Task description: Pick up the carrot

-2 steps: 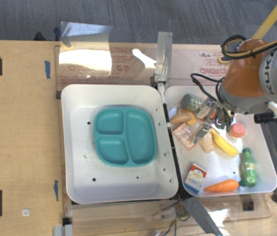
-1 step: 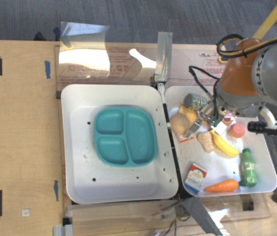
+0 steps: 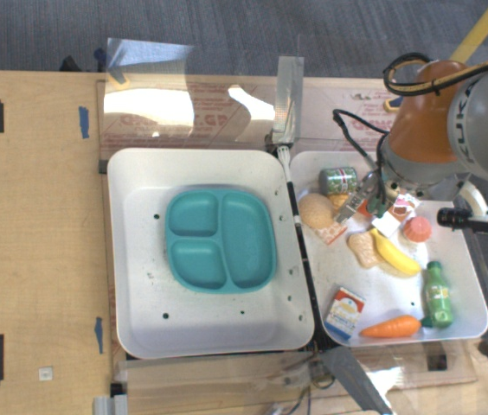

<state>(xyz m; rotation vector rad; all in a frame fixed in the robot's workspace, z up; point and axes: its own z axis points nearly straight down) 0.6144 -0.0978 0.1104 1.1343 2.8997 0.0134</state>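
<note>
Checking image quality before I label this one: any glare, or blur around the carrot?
Camera view: strong glare on the clear sheet behind the left bin; lighting in both bins is even with soft shadows; the carrot is sharp enough to outline; the tool is small and murky among the toys.

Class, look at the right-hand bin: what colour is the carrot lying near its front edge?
Orange, with a small green tip; the carrot shows best in the camera view.
</note>
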